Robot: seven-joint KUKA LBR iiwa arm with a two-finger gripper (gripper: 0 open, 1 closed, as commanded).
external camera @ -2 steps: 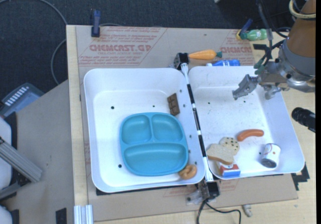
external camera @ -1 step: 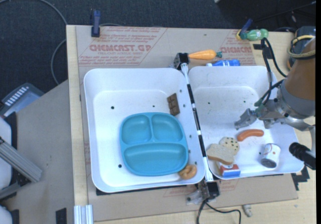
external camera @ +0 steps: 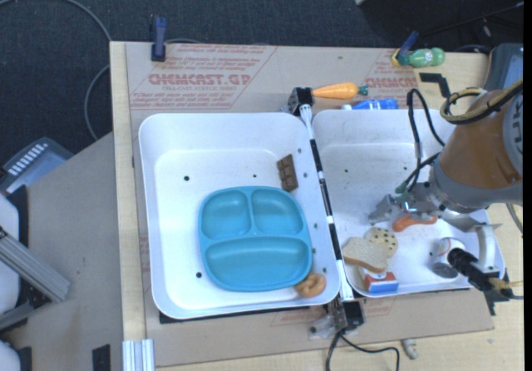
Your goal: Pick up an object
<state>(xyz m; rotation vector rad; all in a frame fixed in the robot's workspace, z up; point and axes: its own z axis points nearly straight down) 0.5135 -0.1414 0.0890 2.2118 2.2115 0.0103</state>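
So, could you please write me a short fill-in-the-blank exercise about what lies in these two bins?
1. The blue plate lies in the ____ bin of the camera view.
2. The plate has ____ compartments.
3. The slice of bread lies in the ____ bin, near its front edge.
4. The carrot lies ____ the bins, on the bench behind them.

Missing words: left; three; right; outside
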